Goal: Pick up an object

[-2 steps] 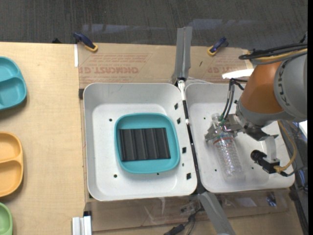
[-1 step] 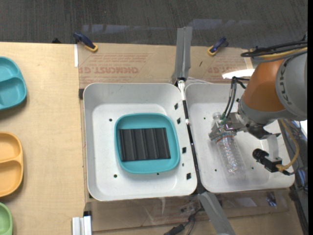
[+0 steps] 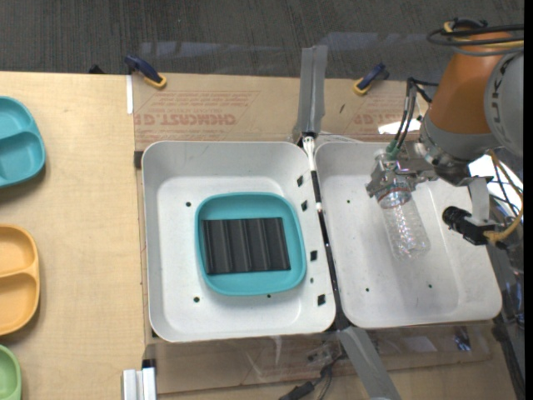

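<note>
A clear plastic bottle [image 3: 405,225] is in the right bin [image 3: 358,290], its neck end pointing up toward the back. My gripper [image 3: 390,187] sits at that neck end, in the upper middle of the right bin. Its fingers are closed on the top of the bottle, and the bottle's body stretches from them toward the front of the bin. The arm, with its orange band [image 3: 466,90], comes in from the upper right.
The left bin [image 3: 166,223] holds a teal tray with a dark ribbed insert [image 3: 247,244]. Teal [image 3: 17,150], orange [image 3: 15,277] and green [image 3: 7,373] plates lie on the bench at far left. Cables and a black fitting [image 3: 463,223] hang by the right bin's edge.
</note>
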